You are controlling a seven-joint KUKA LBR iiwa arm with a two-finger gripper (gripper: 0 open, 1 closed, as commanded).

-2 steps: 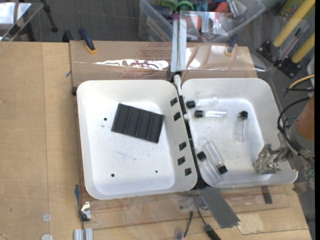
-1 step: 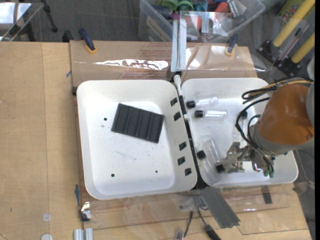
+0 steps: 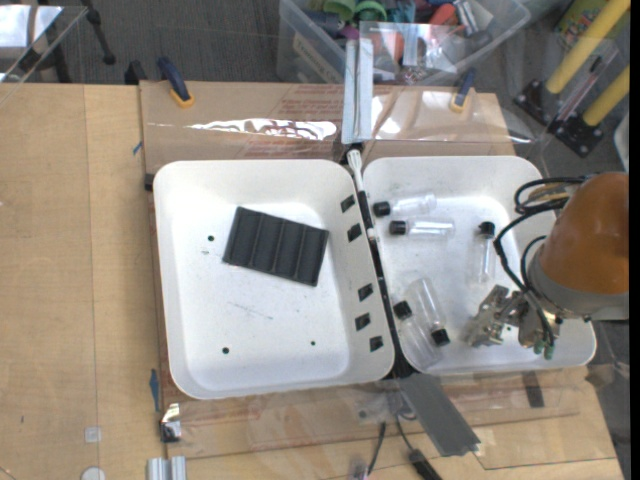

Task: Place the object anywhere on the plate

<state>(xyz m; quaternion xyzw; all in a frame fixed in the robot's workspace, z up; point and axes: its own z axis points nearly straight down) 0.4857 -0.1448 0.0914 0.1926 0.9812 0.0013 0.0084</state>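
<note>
A dark ribbed rectangular plate [image 3: 276, 245] lies flat in the left bin [image 3: 190, 298], toward its back. Several clear vials with black caps lie in the right bin [image 3: 455, 183]: two near the back left [image 3: 418, 206] [image 3: 428, 229], one thin vial near the middle right [image 3: 485, 253], and a larger one at the front left [image 3: 424, 306]. My gripper [image 3: 492, 320] hangs low over the front right of the right bin, just right of the larger vial and below the thin one. The orange-banded wrist [image 3: 590, 248] hides the bin's right side.
A row of black clips [image 3: 362, 290] runs along the ridge where the two bins meet. Black cables [image 3: 520, 218] loop beside the wrist. A clear crate of toys [image 3: 400, 8] stands behind the bins, and a grey bracket [image 3: 435, 413] sits on the bench in front.
</note>
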